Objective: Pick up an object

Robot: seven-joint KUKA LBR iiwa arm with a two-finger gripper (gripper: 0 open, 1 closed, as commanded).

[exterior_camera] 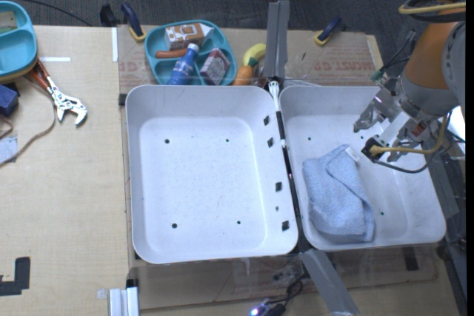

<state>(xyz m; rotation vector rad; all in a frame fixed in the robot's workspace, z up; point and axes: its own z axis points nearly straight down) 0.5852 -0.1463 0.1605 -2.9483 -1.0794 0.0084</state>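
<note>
overhead, the grey arm with its orange band reaches in over the right-hand white bin [415, 229], its gripper [368, 137] hanging just above and to the right of a crumpled light-blue cloth [337, 195]. the fingers appear spread, with nothing between them, though they are small and partly blurred. the cloth lies in the lower left part of that bin, touching its front wall and close to the divider side; open white floor remains behind the cloth and toward the bin's right wall. beside it, the left-hand white bin [141, 159] shows bare floor from wall to wall, the two rims meeting at a row of dark clips. behind the left bin, a teal divided tray [159, 63] holds a blue bottle [181, 64], a small box and a wrapped packet; their labels are too small to read. a banana [255, 52] lies just right of the tray. well left of the bins, an adjustable wrench [65, 104] rests on the pale bench. red lettering on the cardboard behind the right bin cannot be read.
</note>
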